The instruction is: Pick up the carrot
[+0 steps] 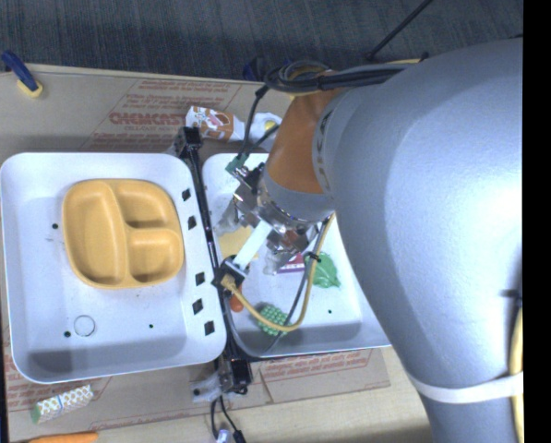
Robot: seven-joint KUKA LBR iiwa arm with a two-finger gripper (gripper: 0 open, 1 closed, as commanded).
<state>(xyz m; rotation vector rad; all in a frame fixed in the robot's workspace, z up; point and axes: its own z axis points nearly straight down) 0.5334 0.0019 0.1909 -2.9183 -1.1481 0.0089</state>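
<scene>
- Far left of the gripper (280, 247), you see the left bin (26, 247) holding one yellow divided tray (123, 231), well apart from the work.
- Down and left of the gripper, by the right bin's (344, 326) left wall, a small orange piece (237, 305) shows; you may judge this the carrot, though most of it is hidden and its long axis cannot be told.
- Just below the gripper lies one yellow-green corn-like item (272, 317).
- At the gripper itself, cables and wrist hide the tips: you cannot tell how it stands.
- Just right of it sits one green leafy piece (325, 272).
- Your single arm (423, 201) covers the remainder of that bin, so counts there are partial.
</scene>
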